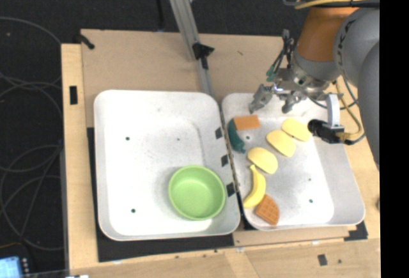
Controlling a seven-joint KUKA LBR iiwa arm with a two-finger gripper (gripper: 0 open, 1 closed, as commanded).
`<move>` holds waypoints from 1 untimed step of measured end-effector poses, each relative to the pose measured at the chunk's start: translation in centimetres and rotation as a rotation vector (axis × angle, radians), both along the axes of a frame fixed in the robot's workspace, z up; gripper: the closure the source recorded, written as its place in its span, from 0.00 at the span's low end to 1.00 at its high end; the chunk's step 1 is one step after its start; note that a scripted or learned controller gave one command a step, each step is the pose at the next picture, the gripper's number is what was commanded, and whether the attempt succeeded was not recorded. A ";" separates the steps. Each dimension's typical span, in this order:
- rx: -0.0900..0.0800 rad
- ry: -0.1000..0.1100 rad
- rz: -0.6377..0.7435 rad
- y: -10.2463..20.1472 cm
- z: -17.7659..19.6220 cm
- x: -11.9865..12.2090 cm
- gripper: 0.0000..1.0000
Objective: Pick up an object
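Nearest the lens, the grey arm's gripper (276, 99) hangs over the far edge of the right bin (332, 200), fingers spread and holding nothing. Just below it lie an orange block (247, 123), what looks like three pale yellow pieces (281, 142) and a banana (255, 188); a green bowl (197, 192) sits well off in the left bin (140, 136).

Banana (255, 188), waffle (268, 210), perhaps chips (282, 142) in right bin (332, 206).

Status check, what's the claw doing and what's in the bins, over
Claw open, holding nothing, above right bin's far edge. Yellow pieces, banana, waffle lie untouched below. Green bowl in left bin.
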State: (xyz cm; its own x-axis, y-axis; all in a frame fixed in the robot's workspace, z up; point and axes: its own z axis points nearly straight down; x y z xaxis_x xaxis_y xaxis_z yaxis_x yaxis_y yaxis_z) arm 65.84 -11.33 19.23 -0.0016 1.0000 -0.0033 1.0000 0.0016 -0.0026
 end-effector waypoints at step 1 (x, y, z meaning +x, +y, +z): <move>0.000 0.002 -0.004 -0.9 -5.8 0.5 0.00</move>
State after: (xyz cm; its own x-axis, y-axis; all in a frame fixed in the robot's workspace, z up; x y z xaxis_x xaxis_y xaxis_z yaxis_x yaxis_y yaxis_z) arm 66.34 -12.21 13.42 0.0023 1.0000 -0.0036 1.0000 -0.0023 -0.0046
